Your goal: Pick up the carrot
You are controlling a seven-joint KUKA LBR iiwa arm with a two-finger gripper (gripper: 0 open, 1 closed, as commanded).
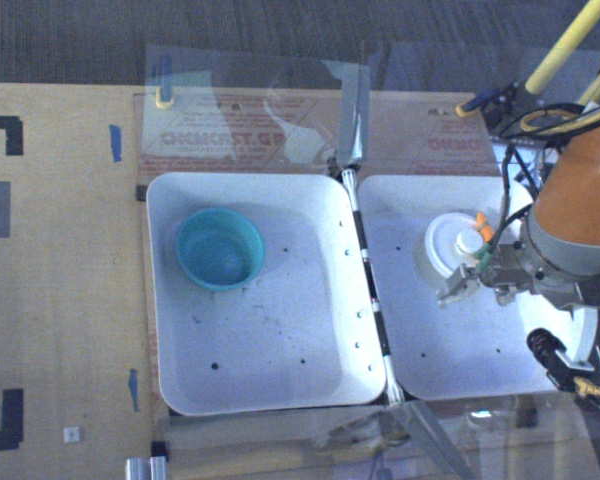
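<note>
The arm (pixel 580 203) comes in from the right edge, its rounded orange band above a grey wrist, and bends down over the right bin (pixel 450 368) so that the gripper (pixel 462 280) hangs low over that bin's middle, just beside a white, round, lid-like dish (pixel 446 245). The metal fingers (pixel 452 290) point toward the left and slightly downward; whether they are spread or pressed together I cannot tell, as they blur into one pale shape at this angle. A small orange piece, seemingly the carrot (pixel 486 232), shows at the right edge of the white dish, close against the gripper's body and a greenish fitting, but it is too small to tell whether it lies on the dish or is pinched by anything. Black cables (pixel 525 158) loop behind the wrist, and a yellow rod (pixel 570 33) slants up toward the upper right corner. The left bin (pixel 280 368) is a shallow white plastic tray with rounded corners and a few dark specks on its floor; a teal bowl (pixel 219 248), smooth and round, sits upright in its upper left part. Both bins rest on a tan bench (pixel 60 268) marked with black corner shapes and bits of blue tape (pixel 116 143).
</note>
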